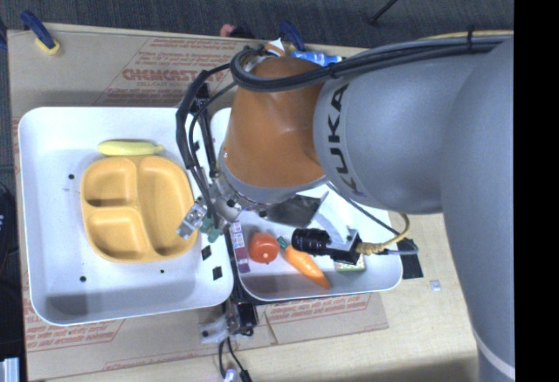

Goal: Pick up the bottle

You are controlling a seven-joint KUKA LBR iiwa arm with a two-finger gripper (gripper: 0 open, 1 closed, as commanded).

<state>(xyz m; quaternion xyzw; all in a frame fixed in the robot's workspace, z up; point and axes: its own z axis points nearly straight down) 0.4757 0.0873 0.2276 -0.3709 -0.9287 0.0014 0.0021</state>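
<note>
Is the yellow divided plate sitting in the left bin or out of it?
In: the yellow divided plate lies flat inside the left bin, beside a banana.

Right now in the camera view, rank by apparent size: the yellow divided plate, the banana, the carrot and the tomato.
1. Yellow three-compartment plastic plate, by far the largest.
2. Yellow banana.
3. Orange carrot, a little shorter than the banana.
4. Round red tomato, smallest.

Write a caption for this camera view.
Grey KUKA arm leans over two white bins, above a tomato and carrot.
</note>
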